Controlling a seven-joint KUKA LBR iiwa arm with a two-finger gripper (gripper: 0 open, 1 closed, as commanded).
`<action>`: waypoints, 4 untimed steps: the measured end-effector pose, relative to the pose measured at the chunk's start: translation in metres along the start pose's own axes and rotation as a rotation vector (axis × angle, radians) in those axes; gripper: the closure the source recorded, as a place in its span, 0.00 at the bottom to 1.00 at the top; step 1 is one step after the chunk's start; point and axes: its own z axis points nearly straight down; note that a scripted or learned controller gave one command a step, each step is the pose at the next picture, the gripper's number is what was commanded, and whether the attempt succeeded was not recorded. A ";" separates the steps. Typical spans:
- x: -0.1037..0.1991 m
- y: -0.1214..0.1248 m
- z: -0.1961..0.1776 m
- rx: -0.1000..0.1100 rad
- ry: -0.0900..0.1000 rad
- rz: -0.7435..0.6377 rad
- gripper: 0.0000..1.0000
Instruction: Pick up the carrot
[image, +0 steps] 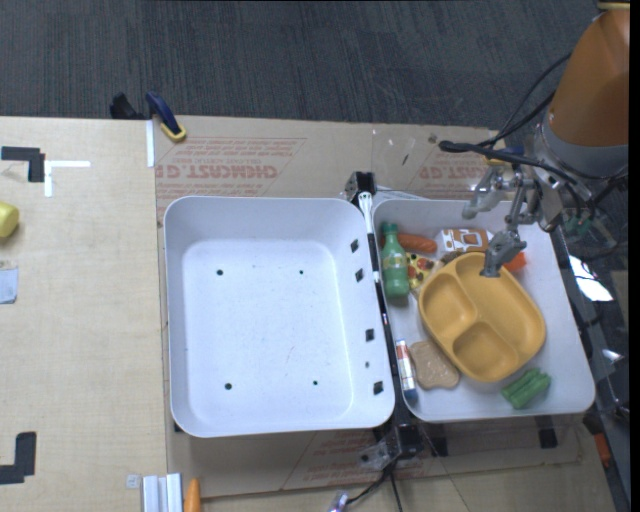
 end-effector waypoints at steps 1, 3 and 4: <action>-0.024 -0.057 0.091 0.000 -0.001 -0.019 0.00; 0.010 0.006 0.164 0.003 -0.020 -0.213 1.00; 0.004 -0.078 0.173 -0.002 -0.030 -0.576 1.00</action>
